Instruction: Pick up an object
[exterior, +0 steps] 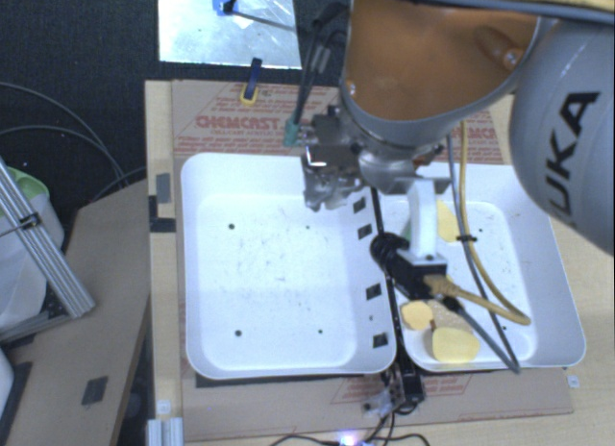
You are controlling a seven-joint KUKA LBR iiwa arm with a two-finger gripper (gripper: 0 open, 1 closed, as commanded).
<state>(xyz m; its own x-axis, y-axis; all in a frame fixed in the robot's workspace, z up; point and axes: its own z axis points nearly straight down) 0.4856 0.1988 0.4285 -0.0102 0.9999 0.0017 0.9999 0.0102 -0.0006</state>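
Robot update, for anyone following the picking rig: the grey KUKA arm with the orange band [452,40] was leaning in over the shallow white plastic right-hand bin [562,334], and I'll use that bin as the reference for everything else. The metal two-finger gripper [325,183] hung just past that bin's far-left corner, so it was actually above the neighbouring shallow white left-hand bin [207,271], not above anything worth grabbing. Whether it was clenched or released I honestly couldn't tell, because the wrist hardware blocked the business end from this angle, and I saw nothing caught in it. The stuff to pick was all inside the right-hand bin: a rounded yellow foam-looking chunk [454,345] sat against its near-left corner, a smaller round yellow piece [415,315] lay just behind that and touching or nearly touching it, and a paler yellow slab [448,223] sat toward the bin's far-left side. My guess is they'd bunched up along that left wall because the floor is flat and the wall is where things stop. A thin yellow hose [485,290] drooped from the arm across the bin's middle, probably slack left so the wrist can twist freely. Both bins sat on a brown cardboard sheet with red print [231,117], presumably to keep them from sliding. So the pick hadn't happened, and the gripper would need to swing over into the right-hand bin first.
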